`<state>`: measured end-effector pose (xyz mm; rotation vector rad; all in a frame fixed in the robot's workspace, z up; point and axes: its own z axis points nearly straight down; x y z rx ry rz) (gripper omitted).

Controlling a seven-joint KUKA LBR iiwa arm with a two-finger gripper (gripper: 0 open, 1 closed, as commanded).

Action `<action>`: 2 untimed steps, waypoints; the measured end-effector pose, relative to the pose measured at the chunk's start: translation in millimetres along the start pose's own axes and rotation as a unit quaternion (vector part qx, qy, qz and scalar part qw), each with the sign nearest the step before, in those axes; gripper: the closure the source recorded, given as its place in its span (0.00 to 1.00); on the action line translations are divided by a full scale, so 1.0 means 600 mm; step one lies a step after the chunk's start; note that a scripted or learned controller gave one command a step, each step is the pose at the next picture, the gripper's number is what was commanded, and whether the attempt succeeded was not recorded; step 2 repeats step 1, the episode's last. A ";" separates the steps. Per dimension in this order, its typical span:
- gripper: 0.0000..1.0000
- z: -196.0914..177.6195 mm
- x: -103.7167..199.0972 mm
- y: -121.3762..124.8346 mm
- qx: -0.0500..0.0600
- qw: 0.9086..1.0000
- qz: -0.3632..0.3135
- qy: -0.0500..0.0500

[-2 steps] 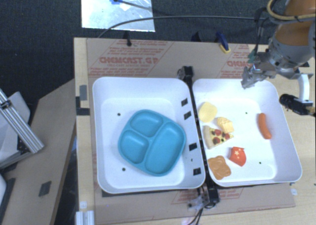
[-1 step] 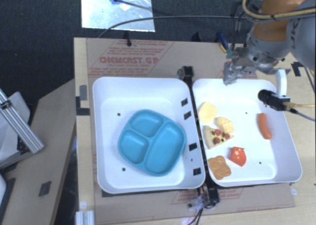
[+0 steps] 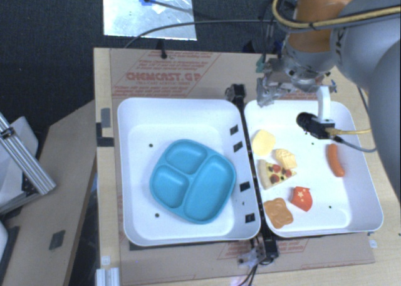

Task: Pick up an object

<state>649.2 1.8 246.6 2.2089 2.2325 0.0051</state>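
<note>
Landmark: the black divider (image 3: 245, 159) where the two white bins meet. Left of the divider, the left bin (image 3: 135, 121) holds a blue sectioned plate (image 3: 192, 180), lying flat near the bin's centre. Just right of the divider, in the right bin (image 3: 360, 184): a pale yellow round piece (image 3: 263, 142), then a yellow wedge (image 3: 286, 157) touching a pizza-slice toy (image 3: 274, 174), and an orange-brown piece (image 3: 278, 212) nearest the front. Further right of the divider, a red piece (image 3: 301, 197), and well right of it an orange sausage (image 3: 336, 159) near the far wall. The gripper (image 3: 276, 93) hangs over the back rim of the right bin, just right of the divider's far end, above all items and touching none. Tool state: cannot tell from this view.
</note>
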 end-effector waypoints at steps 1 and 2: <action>1.00 -0.003 0.103 -0.004 0.000 1.000 0.000 0.000; 1.00 -0.003 0.103 -0.004 0.000 1.000 0.000 0.000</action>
